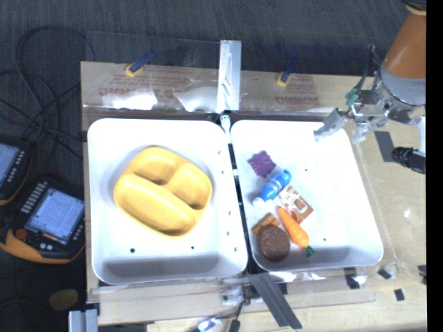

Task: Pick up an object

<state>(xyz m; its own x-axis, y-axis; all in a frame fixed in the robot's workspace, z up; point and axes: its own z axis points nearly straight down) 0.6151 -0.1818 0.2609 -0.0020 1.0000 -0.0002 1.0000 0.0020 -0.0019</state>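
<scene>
below, pale bench [401, 213], dark carpet [104, 12]

Red print runs across the clear sheet [201, 88] behind the bins (too blurred to read); the small orange-and-white carton [293, 205] bears unreadable markings too.

Left bin [97, 185]: white, holds yellow bread-like lump [163, 189]. Right bin [360, 213]: white. In it: purple grape bunch [261, 162], blue bottle [272, 186] with white cap, orange-white patterned packet [295, 204], orange carrot [295, 231] with green tip, dark brown round piece [273, 241]. Surface [401, 206] pale tan. Arm [410, 43] orange band, upper right of frame.
</scene>
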